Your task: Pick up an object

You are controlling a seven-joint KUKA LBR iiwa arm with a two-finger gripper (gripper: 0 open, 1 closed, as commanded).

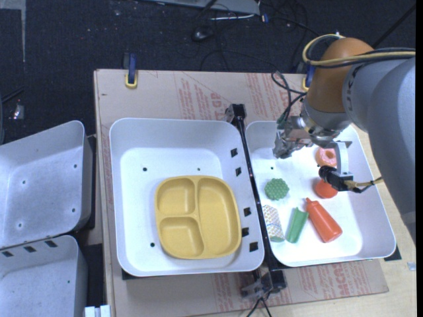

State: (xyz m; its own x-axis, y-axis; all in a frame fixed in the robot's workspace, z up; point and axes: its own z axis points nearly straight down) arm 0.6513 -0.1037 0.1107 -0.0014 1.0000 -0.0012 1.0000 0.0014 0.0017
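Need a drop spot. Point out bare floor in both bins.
Left bin: bare strip behind the yellow tray. Right bin: bare near corner right of the orange bottle. Crowded among the green ball, green stick and gripper.

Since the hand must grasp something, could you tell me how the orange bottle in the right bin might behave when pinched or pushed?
The orange bottle lies on its side with a rounded body, so a nudge would probably roll it. It looks like hollow plastic, likely light. Its smooth, tapering surface might slip from a pinch.

Bench and its two bins

Your bench carries two white bins side by side: the right bin lies directly under the gripper, the left bin just beside it.
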